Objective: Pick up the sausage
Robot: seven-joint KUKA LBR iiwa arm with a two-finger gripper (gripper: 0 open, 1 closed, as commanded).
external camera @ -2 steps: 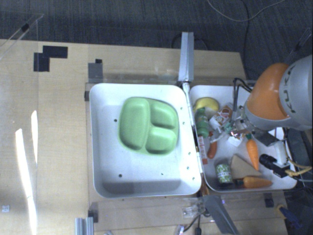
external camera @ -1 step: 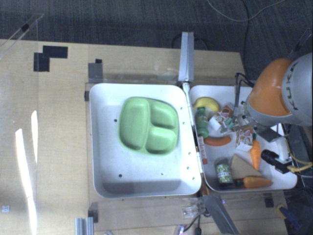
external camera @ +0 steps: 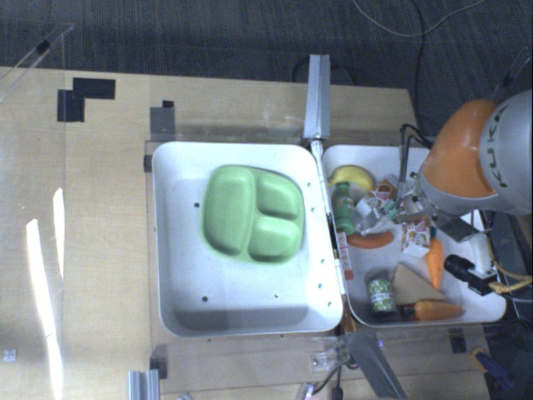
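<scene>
The grey arm (external camera: 487, 152), orange-banded above the wrist, reached in from the right and bent down, its gripper (external camera: 398, 211) hanging low at the end, pointing left.

Pale wooden bench (external camera: 83, 223) on dark carpet (external camera: 208, 15).

The grey arm (external camera: 510, 144) bears letters, seemingly "KUKA"; the packet labels are too blurred.

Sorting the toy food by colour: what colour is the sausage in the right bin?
Reddish-orange, seen in the camera view: the sausage.
</scene>
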